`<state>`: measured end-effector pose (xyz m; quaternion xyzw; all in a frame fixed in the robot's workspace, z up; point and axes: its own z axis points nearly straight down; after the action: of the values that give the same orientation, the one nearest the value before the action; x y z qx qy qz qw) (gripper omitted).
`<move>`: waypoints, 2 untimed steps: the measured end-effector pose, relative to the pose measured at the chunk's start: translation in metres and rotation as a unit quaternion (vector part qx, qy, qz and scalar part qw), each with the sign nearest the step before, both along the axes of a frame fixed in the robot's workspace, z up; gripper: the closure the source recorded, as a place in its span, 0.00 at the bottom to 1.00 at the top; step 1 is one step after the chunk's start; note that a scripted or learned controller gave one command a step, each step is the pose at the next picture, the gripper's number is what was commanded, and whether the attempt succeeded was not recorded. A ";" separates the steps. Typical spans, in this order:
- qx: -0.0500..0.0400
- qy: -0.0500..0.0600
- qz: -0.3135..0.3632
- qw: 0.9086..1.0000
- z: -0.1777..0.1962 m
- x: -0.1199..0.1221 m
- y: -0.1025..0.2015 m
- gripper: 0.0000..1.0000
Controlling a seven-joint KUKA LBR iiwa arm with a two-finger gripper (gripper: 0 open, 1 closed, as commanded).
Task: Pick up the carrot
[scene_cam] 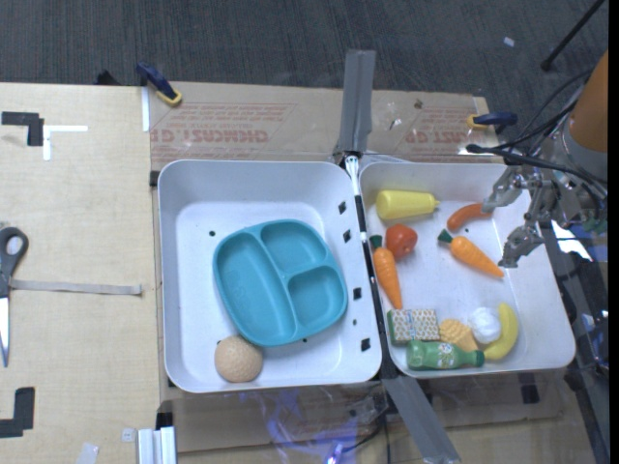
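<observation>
Carrots: 2 lie in the right bin (pixel 556 351), one carrot (pixel 476 255) just beside the gripper, another carrot (pixel 388 275) along the divider.
Gripper (pixel 515 222): fingers spread apart, nothing between them, above the bin's right side.
Progress: no carrot grasped; closing and lifting remain.

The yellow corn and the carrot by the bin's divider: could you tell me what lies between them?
A red tomato lies between the corn and that carrot, in the camera view.

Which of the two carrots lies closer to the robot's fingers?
The carrot in the middle of the right bin, just left of the gripper. The other carrot lies against the bin's left wall, below the tomato.
</observation>
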<state>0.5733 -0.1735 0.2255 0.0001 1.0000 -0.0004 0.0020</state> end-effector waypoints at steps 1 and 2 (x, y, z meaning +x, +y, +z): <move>0.000 -0.001 0.085 0.996 -0.083 0.049 -0.024 0.00; -0.001 0.000 0.135 0.991 -0.132 0.031 -0.018 0.00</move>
<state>0.6043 -0.1910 0.0933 -0.1349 0.9909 -0.0007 0.0019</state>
